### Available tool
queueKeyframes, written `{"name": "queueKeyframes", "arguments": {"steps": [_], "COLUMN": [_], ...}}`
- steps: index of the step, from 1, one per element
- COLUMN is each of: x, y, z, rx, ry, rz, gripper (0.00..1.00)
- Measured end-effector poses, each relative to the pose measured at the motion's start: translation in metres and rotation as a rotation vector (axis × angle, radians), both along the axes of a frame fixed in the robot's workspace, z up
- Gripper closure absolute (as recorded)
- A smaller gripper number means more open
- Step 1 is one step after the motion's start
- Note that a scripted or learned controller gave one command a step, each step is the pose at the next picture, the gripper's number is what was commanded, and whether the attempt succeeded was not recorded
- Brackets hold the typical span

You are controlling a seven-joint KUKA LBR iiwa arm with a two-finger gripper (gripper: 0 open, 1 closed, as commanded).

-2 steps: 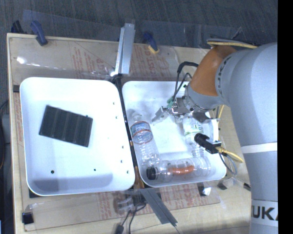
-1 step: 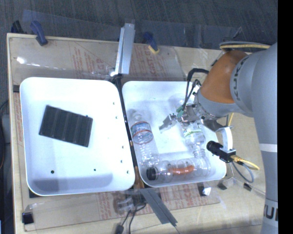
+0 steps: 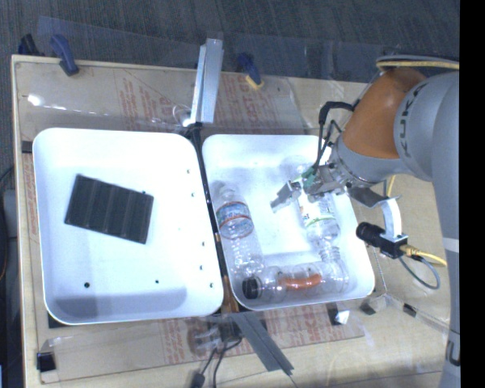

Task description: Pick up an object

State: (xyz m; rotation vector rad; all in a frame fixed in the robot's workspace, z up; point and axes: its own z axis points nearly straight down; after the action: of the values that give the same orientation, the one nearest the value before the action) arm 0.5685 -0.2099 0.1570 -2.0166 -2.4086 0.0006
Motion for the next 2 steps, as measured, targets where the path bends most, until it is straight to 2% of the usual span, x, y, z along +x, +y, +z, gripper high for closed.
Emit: {"name": "queueKeyframes", "arguments": {"steps": [1,2], "x": [-0.045,-0.003], "y": [0.017,0.047], "z": [-0.011,-0.04], "rx": [0.002,-0.028], "ry": [0.004,-0.018], "rz": [0.174,0.149], "gripper": [0.0,0.0]}}
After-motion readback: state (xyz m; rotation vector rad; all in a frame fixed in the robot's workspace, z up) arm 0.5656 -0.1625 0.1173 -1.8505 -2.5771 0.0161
